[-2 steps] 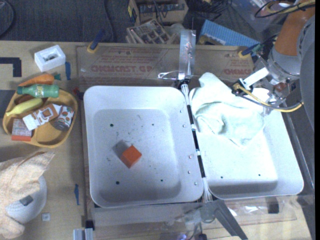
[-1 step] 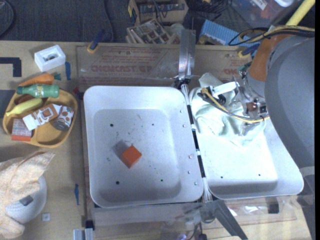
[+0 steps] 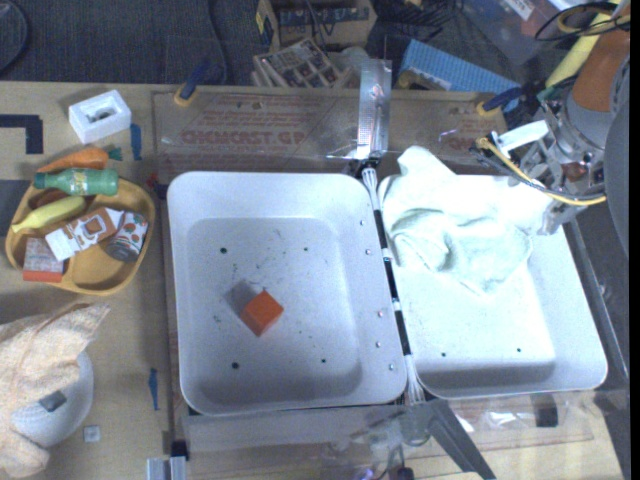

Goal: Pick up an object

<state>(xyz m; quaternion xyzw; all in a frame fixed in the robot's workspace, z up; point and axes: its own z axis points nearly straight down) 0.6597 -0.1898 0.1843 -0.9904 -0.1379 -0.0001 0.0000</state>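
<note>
We look down on two shallow white plastic bins set side by side on a wooden bench. In the left bin (image 3: 200, 218) a small orange block (image 3: 263, 313) lies alone on the floor, a little toward the near edge. In the right bin (image 3: 560, 338) a crumpled pale green-white cloth (image 3: 455, 223) is heaped in the far left corner, spilling toward the middle. The grey arm reaches in over that bin's far right corner, and its gripper (image 3: 548, 193) sits among yellow cables beside the cloth's right edge (we cannot tell how its claw is set). We judge the task barely begun: nothing appears lifted, and a grasp and raise remain. A yellow bowl (image 3: 80, 278) of toy groceries rests near the bench's left edge.
</note>
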